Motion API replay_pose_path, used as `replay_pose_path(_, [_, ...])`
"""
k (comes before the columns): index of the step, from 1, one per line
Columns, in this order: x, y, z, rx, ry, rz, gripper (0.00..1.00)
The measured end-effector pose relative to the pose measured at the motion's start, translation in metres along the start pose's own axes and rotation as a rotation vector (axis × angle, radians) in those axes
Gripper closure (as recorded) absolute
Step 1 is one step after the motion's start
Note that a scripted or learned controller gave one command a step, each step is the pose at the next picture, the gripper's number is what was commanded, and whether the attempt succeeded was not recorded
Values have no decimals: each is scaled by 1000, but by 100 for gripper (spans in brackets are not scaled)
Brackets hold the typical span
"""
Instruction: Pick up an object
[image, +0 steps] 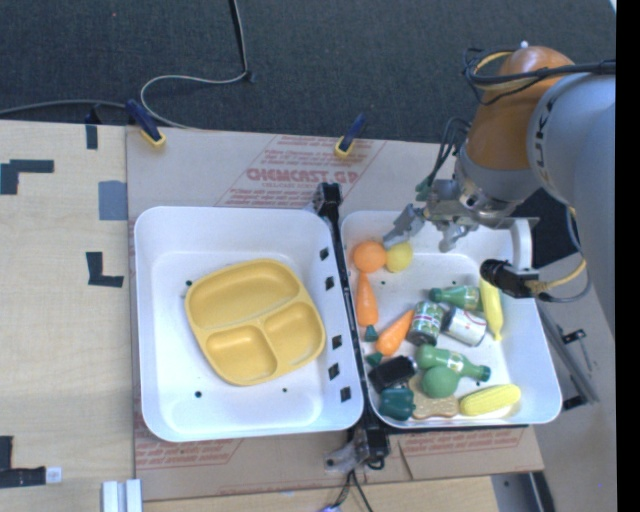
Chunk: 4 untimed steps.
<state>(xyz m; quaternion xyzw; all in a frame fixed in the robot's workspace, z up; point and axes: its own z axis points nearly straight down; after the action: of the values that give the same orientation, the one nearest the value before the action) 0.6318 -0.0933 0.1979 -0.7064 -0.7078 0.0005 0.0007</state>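
Toy lemon (399, 258) is lying just beside orange (368, 256); I am holding my pincer (430, 232) wide, empty, hovering above it.

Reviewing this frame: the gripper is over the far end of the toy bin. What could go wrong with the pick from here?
The gripper is open above the lemon, which touches the orange; a finger may land on the orange, or the round lemon could squirt out as the fingers close. Both sit near the right bin's far wall, so a finger might catch it.

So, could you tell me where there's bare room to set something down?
Left bin: bare floor around the yellow tray, widest along its near edge. Right bin: crowded with toy food, bare only at its far right corner.
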Motion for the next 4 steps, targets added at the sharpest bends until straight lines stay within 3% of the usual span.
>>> replay_pose_path(1, [23,36,14,0,1,0,0])
replay_pose_path(2, [-3,29,105,2,0,1,0])
replay_pose_path(3, [-4,36,104,-1,0,0,0])
replay_pose_path(4, [-46,37,71,-2,-2,1,0])
